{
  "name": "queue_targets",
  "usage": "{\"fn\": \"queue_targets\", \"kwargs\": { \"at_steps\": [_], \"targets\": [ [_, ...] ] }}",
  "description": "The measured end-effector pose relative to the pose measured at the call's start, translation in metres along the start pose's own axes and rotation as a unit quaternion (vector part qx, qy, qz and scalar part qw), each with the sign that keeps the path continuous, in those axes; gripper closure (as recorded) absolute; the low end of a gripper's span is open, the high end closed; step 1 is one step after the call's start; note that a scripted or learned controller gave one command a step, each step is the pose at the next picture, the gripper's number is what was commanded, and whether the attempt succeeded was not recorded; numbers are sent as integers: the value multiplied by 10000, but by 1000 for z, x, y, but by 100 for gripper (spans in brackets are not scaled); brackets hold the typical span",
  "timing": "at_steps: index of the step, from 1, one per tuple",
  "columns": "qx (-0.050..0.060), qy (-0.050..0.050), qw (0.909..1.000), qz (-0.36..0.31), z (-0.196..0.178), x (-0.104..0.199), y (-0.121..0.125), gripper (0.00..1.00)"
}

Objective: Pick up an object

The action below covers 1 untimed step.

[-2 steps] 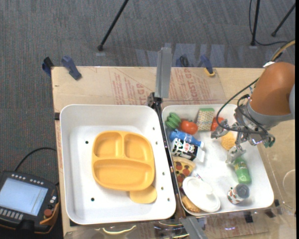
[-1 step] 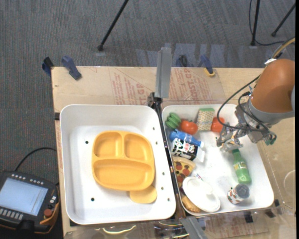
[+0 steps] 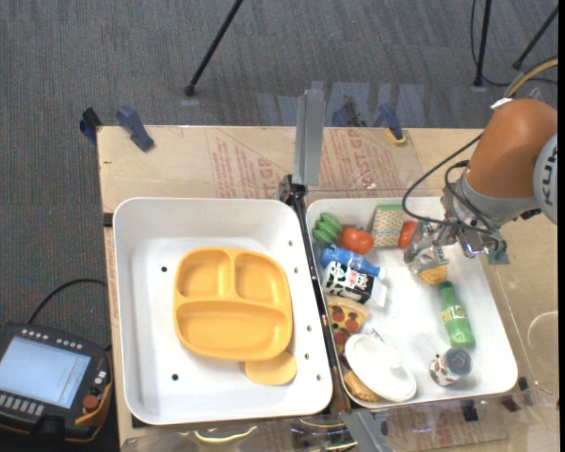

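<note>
Your gripper [image 3: 431,250] hangs over the right bin [image 3: 502,342], just above a small yellowish block [image 3: 433,273]; whether it grips anything, you cannot tell. Just below, a green bottle [image 3: 455,315] lies with its long axis running up-down, cap toward the far side. That bin also holds a milk carton [image 3: 348,281], tomato [image 3: 357,239] and white plate [image 3: 380,367]. The left bin [image 3: 137,252] holds a yellow divided tray [image 3: 234,303].

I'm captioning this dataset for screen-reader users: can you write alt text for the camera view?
A grey robot arm's gripper hangs over the right white bin, among a green bottle, a tomato, a milk carton and a white plate. The left white bin holds a yellow divided tray.
</note>
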<state>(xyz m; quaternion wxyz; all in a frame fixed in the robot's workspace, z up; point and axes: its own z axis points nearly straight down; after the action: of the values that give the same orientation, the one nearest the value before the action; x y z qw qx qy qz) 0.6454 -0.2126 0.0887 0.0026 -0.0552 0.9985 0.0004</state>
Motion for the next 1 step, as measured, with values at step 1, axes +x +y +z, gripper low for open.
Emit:
{"fn": "queue_targets", "kwargs": {
  "at_steps": [1],
  "targets": [
    [4, 6, 9884, 1520, 0, 0, 0, 100]
  ]
}}
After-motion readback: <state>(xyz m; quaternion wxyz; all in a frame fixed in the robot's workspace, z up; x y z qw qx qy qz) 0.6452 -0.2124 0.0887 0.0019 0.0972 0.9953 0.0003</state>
